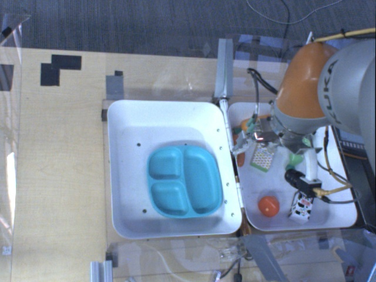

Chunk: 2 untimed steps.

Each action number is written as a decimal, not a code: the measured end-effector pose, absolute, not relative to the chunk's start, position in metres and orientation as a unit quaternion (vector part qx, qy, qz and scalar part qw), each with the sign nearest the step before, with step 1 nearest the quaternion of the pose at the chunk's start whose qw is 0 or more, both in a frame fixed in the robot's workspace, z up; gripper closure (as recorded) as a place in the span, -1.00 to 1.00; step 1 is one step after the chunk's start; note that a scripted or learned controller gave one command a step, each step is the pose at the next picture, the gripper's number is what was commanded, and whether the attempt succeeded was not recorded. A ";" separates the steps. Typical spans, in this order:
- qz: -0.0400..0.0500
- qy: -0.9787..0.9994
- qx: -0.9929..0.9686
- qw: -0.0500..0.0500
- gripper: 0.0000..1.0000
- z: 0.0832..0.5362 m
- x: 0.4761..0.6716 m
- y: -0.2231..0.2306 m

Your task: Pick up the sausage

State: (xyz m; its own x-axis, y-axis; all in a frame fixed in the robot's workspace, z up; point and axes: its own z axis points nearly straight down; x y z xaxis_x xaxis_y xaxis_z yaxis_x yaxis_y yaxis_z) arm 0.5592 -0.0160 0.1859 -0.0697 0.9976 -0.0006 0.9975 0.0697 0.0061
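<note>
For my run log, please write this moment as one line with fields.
arm: over right bin | gripper: low at its left side | sausage: not identified | left bin: blue divided plate | right bin: orange ball

I see a pale wood-coloured worktop [59,157] with black tape patches at its far left. The left bin [126,157] is white and holds a turquoise divided tray [185,180]. In the right bin [335,216], also white, I make out an orange-red ball [269,205], a white carton with black spots [301,207] and a green-checked packet [262,157]. The arm [346,81] is grey with an orange band [302,78].
</note>
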 end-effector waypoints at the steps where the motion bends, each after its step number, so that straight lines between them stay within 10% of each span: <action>1: 0.002 0.745 0.667 0.002 -1.00 0.185 0.582 0.031; 2: 0.002 0.822 0.570 0.003 -1.00 0.186 0.638 0.084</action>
State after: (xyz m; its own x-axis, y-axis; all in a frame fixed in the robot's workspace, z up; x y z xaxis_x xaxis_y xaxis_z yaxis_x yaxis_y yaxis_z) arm 0.6380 0.0845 0.1863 -0.3508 0.9364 -0.0019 0.9364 0.3508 0.0074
